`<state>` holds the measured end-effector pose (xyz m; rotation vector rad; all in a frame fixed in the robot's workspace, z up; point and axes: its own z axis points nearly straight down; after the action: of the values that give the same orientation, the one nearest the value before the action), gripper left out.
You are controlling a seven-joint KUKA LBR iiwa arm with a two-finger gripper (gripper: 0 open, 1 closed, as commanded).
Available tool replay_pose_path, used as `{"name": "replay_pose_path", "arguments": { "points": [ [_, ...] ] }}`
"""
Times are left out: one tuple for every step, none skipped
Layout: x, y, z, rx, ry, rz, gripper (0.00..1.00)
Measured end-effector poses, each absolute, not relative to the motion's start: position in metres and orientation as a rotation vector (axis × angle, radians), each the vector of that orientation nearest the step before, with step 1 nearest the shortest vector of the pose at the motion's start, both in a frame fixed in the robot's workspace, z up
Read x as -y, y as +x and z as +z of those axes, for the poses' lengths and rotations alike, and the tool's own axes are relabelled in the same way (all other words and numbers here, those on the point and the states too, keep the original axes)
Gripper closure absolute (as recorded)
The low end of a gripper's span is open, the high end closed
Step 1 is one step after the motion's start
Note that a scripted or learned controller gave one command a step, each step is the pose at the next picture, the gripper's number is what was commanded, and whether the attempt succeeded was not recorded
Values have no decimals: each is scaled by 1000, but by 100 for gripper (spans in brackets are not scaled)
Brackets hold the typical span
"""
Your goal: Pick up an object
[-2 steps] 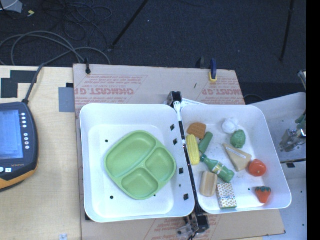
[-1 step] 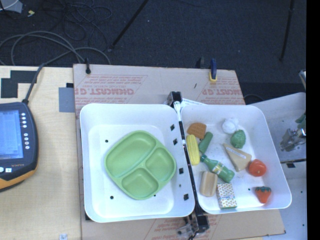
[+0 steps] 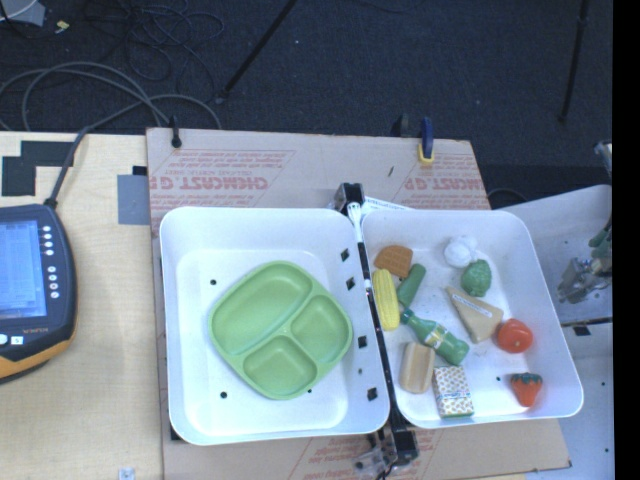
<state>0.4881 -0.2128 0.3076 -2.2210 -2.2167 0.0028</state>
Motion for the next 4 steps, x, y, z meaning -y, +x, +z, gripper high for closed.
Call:
{"name": "replay_pose_path", "arguments": {
  "points": [
    [214,493,310,2220,-2220,1,100],
    [214,502,314,2221,-2221,1,100],
    [215,475,475,2232,-2230,-8,100],
    [213,476,389,2218,-2218,4,100]
  ]
}}
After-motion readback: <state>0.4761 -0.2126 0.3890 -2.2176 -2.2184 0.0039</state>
